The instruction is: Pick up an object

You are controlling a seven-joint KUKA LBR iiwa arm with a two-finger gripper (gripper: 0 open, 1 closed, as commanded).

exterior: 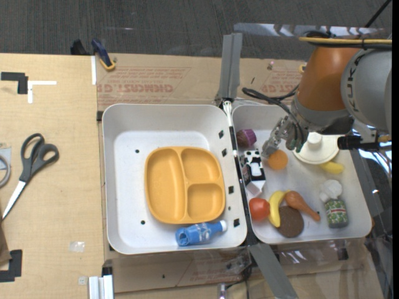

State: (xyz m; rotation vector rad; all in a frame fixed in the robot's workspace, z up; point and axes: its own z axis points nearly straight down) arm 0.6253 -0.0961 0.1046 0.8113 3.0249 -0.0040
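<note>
Presently the gripper (pixel 282 141) hangs low over the right bin (pixel 356 185), with the orange ball (pixel 278 160) taken as the landmark for all that follows. The gripper sits just above and touching-close to that ball, its metal fingers apparently spread a little with nothing between them, though the slanted view makes the gap hard to judge. Beyond the ball lies a purple item (pixel 246 136); to its arm side stand a white cup-like piece (pixel 315 148) and a yellow item (pixel 333 167). Nearer the camera from the ball lie a banana (pixel 275 205), a red tomato (pixel 259 208) and a brown disc (pixel 290 221). The orange tray (pixel 185 184) and blue bottle (pixel 200 232) lie across the divider in the left bin (pixel 118 185). Judgement: the ball is the likeliest target; the descent should be centred squarely over it, since a round object will roll off from an off-centre pinch.
</note>
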